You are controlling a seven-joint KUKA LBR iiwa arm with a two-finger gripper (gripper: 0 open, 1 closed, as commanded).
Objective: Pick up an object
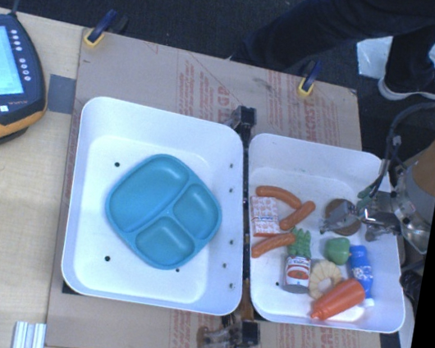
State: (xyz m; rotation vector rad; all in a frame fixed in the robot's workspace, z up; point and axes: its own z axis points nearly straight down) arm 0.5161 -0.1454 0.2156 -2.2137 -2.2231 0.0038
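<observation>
Hanging over the right bin [392, 321] at its upper right corner, the jaws [341, 218] — released or clenched, cannot tell. Heaped below them in that bin — sausages [279, 195], a green broccoli [300, 244], a small can [297, 273], an orange carrot [339, 300]. Lying in the left bin [82, 187], a blue divided plate [163, 210].

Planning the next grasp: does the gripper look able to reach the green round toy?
Probably yes: the gripper sits just above the green round toy, whose top is uncovered, though a blue bottle crowds its right side.
</observation>
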